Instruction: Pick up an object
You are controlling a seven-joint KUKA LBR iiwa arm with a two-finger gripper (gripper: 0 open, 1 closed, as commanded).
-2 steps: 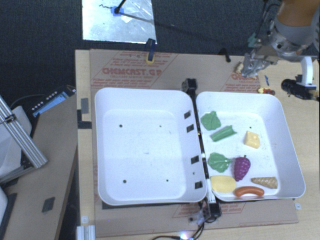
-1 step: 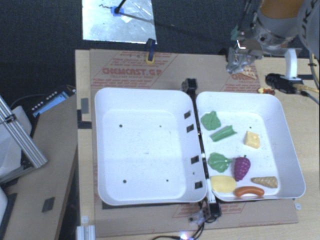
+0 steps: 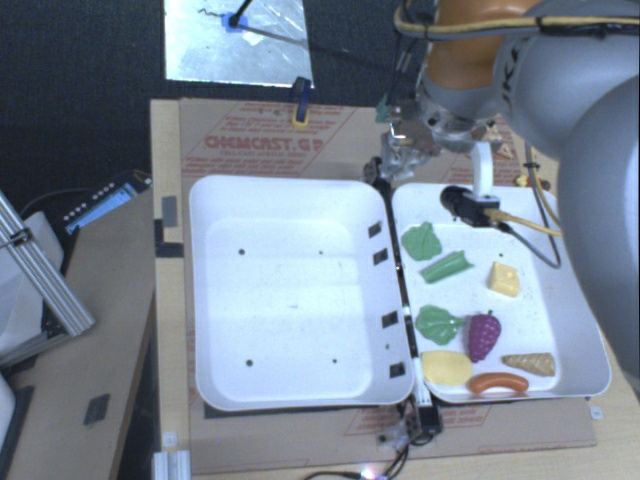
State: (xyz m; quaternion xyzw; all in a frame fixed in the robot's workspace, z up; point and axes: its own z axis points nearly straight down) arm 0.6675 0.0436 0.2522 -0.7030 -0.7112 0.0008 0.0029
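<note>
Both white bins show plainly, though the arm perhaps hides its gripper.

bins: white | leaf: green | pod: green | second leaf: green | cheese wedge: pale yellow | grapes: purple | lemon: yellow | sausage: orange-red | cone: tan, criss-cross pattern | arm: grey, orange band | board: brown, red lettering
</note>
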